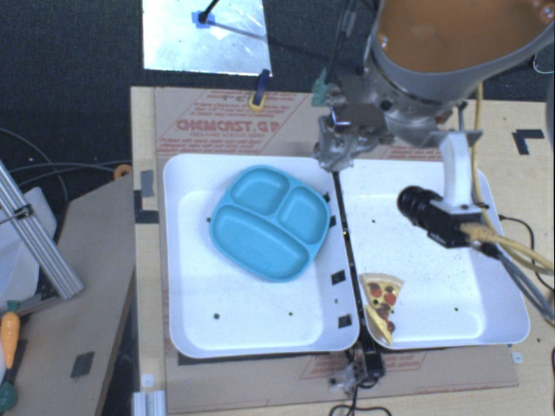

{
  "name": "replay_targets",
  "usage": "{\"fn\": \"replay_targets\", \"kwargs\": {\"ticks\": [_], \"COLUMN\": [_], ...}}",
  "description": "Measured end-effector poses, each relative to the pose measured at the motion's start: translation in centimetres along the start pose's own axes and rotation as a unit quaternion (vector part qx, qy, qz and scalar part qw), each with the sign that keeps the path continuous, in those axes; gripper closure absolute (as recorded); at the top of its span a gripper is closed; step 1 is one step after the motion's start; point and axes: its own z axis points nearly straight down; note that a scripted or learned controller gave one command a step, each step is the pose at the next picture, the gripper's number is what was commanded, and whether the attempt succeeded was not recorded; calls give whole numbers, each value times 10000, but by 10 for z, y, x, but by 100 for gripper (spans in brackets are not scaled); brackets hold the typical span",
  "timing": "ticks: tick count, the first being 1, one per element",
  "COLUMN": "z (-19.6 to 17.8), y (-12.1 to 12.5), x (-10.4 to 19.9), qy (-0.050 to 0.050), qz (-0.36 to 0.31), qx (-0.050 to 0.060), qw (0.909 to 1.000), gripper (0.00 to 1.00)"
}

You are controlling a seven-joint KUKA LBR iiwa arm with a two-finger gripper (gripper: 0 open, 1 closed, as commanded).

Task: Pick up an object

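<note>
**Gripper.** The gripper (335, 152) stands over the far end of the bench, above the seam where the left bin (186, 319) and the right bin (451, 315) meet. The wrist hides its tip, so it cannot be told whether it is open or closed. Nothing is seen held.

**Objects.**
- A blue divided plate (270, 222) lies flat in the left bin, toward the far right part, with its right edge close to the shared wall.
- A toy pizza slice (381, 303) lies in the near left corner of the right bin. It is against the wall or just beside it; which one cannot be told.

**Status.** In the inspector's judgement the pick is not yet made. The gripper is near the plate and well apart from the pizza slice.

**Risks.**
1. A straight descent from this position would likely strike the two bin rims rather than any object.
2. The plate is broad, shallow and smooth, so only its rim or a divider ridge offers a hold. Closing on a compartment floor would catch nothing. A hold on one edge could let the plate tilt and slip out.
3. The pizza slice is thin and sits in a corner. The bin wall may block the gripper on one side, and a glancing contact would wedge the slice deeper.
</note>
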Motion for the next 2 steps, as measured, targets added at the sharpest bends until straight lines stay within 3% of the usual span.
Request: {"fn": "replay_targets", "kwargs": {"ticks": [1, 2], "z": [-11, 103], "y": [1, -9], "x": [0, -27], "qy": [3, -49], "qz": [-33, 250], "qx": [-14, 144], "qw": [10000, 9996], "gripper": [100, 100]}}
